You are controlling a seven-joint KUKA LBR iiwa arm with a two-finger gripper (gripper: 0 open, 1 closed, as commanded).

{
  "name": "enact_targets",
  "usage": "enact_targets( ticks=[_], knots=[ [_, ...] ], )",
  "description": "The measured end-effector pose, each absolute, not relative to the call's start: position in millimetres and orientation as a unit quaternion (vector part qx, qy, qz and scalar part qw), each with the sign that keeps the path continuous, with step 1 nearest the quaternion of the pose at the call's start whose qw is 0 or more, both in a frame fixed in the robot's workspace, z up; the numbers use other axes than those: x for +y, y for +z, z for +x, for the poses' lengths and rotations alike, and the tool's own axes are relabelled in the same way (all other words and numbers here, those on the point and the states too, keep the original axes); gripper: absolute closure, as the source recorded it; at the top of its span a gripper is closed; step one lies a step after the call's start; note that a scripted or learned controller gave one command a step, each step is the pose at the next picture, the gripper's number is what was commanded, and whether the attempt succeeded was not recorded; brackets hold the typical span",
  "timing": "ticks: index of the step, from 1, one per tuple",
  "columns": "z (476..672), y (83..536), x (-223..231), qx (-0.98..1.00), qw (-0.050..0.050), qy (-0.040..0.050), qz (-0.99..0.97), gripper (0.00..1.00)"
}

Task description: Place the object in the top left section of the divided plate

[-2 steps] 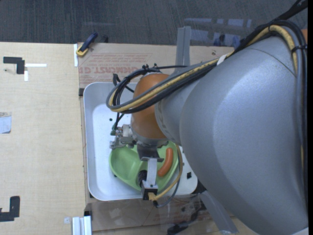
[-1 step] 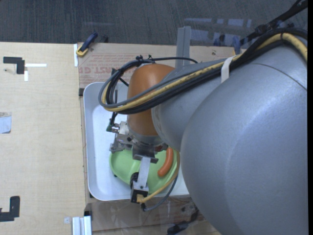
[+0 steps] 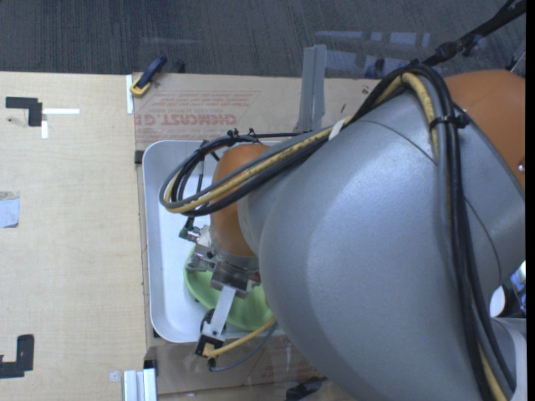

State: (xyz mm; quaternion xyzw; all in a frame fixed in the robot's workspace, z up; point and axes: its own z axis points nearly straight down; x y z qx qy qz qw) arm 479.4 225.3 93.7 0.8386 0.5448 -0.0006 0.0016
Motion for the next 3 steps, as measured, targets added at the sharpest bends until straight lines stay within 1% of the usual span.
enact_targets(
  ticks=[1,2,3],
  knots=[
    [477.4,91,227,0.42,0.001,-0.0021,0.907,0.0],
    [477.3,151,228,0.425,0.001,-0.0029,0.905,0.0],
    [476.7,91,228,0.334,0.0,-0.0034,0.943,0.0]
  ],
)
